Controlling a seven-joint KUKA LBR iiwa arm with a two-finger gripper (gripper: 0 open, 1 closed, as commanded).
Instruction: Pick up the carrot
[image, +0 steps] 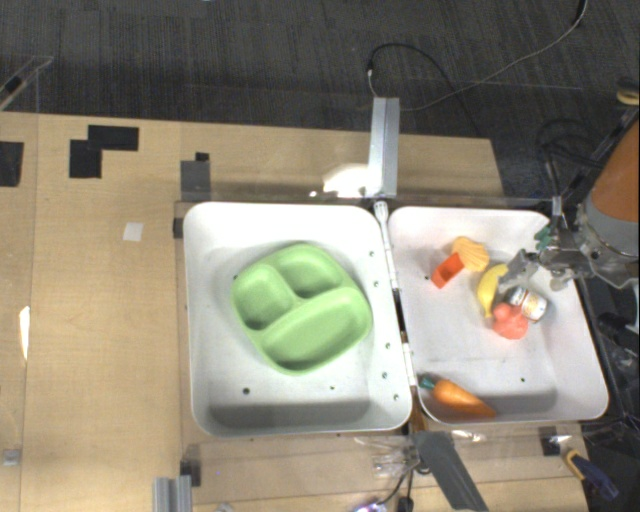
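The carrot (458, 396), orange with a dark green stub at its left end, lies in the near left corner of the right bin (560, 375). My gripper (522, 285) hovers over the right side of that bin, well away from the carrot, above a cluster of a banana (487, 288) and a red round fruit (510, 322). Its fingers look spread with nothing clearly between them. The arm comes in from the right edge.
A small orange-red block (448, 269) and a yellow-orange toy (470, 252) lie at the back of the right bin. The left bin (215, 380) holds a green divided plate (300, 305). A metal post (385, 140) stands behind the bins.
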